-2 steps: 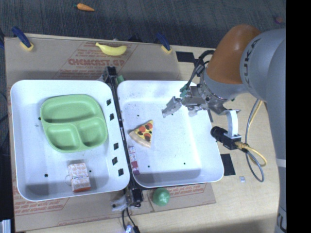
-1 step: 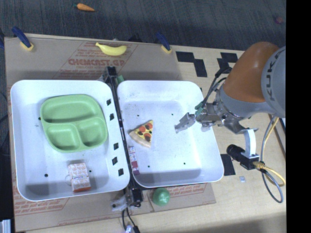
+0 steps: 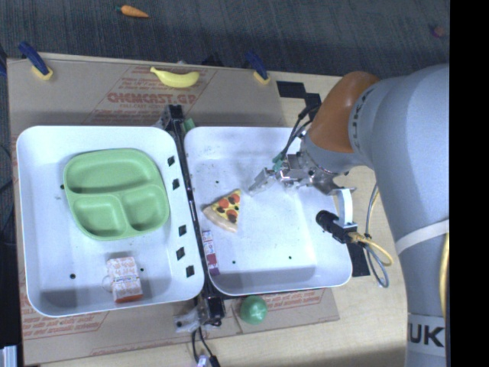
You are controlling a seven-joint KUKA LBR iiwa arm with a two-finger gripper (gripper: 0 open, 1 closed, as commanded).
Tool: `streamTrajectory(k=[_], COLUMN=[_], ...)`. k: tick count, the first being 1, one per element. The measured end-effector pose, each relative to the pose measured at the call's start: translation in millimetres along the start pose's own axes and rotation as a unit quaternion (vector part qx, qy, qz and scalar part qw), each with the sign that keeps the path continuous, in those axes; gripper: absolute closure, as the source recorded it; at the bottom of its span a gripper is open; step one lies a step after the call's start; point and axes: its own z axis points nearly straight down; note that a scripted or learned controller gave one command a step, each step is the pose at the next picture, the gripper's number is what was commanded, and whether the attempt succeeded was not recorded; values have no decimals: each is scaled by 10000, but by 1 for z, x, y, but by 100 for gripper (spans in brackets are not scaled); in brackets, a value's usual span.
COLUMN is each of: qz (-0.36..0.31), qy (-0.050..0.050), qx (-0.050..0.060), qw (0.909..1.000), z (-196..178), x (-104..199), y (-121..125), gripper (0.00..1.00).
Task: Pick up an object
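1. The claw (image 3: 258, 180) hangs low in the right bin (image 3: 306, 270). Its tips look slightly apart with nothing between them, though they are small and hard to read.
2. The pizza slice toy (image 3: 225, 209) lies just below and to the left of the claw, near but apart, close to the bin's left wall.
3. To grasp well, I judge the claw should shift over the slice's middle, straddle its narrow width, and descend clear of the wall.
4. Further left, the other bin (image 3: 30, 205) holds a green divided tray (image 3: 114, 193) and a small carton (image 3: 124, 277).
5. On the desk (image 3: 367, 312), a green ball (image 3: 253, 310) and a banana (image 3: 175, 76) lie outside.
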Motion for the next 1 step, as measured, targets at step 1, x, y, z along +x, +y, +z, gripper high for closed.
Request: streamTrajectory(k=[1], qz=[-19], qy=[-2], qx=[5], qw=[10000], z=[-10], x=[0], y=[0], gripper=[100])
